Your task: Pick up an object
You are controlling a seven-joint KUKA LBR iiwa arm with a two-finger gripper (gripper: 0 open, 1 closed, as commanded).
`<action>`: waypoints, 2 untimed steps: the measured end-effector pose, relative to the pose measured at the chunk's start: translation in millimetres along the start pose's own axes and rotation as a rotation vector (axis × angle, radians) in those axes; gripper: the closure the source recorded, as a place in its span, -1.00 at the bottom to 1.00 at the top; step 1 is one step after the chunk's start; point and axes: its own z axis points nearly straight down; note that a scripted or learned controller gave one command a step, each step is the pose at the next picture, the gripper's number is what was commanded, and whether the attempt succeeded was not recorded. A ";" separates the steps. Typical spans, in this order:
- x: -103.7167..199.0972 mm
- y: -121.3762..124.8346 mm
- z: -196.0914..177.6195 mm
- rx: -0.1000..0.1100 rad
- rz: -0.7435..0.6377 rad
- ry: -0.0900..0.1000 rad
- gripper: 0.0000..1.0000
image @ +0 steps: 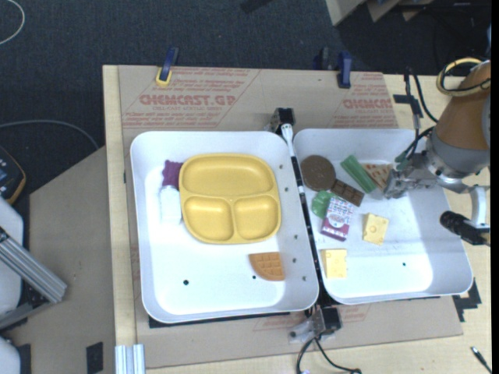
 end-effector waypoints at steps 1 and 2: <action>9.5 5.7 -54.9 -0.006 -0.001 -0.002 1.00; 1.6 3.3 -116.0 -0.008 0.001 -0.004 1.00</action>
